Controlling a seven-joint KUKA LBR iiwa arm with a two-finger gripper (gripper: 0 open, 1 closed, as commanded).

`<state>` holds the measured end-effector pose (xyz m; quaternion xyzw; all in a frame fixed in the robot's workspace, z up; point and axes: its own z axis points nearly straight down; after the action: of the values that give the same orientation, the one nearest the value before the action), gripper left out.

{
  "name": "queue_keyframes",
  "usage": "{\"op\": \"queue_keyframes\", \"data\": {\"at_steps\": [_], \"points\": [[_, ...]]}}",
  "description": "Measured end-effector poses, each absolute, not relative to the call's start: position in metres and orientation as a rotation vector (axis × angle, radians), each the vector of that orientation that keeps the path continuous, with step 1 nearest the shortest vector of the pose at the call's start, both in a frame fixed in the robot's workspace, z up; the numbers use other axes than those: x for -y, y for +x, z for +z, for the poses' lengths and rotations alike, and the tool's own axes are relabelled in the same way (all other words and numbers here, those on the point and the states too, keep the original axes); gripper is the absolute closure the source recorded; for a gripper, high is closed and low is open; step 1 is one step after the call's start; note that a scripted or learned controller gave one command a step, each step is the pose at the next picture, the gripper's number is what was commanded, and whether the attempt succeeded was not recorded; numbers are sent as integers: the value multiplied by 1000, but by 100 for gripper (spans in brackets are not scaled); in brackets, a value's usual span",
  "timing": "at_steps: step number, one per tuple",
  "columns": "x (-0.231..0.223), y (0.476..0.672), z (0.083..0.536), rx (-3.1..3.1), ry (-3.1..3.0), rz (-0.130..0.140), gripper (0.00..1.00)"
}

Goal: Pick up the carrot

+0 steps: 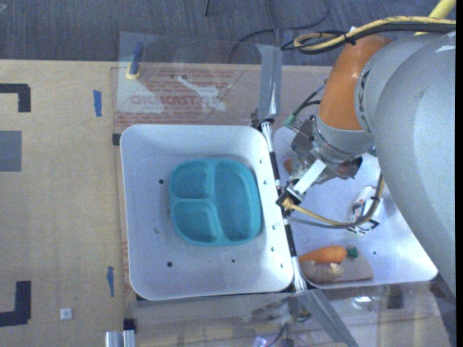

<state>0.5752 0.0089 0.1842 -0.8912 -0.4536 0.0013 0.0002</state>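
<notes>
The carrot, orange with a small green top, lies near the front edge of the right bin. It rests against a brown, board-like object. My gripper hangs over the left part of the right bin, behind the carrot and well apart from it. The grey arm with its orange band covers much of that bin, and nothing shows in the gripper.
The left bin holds a teal divided plate in its middle. The wall between the two bins runs just left of the gripper. A small white object lies in the right bin, right of the gripper.
</notes>
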Motion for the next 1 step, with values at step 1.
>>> {"op": "queue_keyframes", "data": {"at_steps": [1], "points": [[18, 532, 228, 1670, -2658, 4, 100]]}}
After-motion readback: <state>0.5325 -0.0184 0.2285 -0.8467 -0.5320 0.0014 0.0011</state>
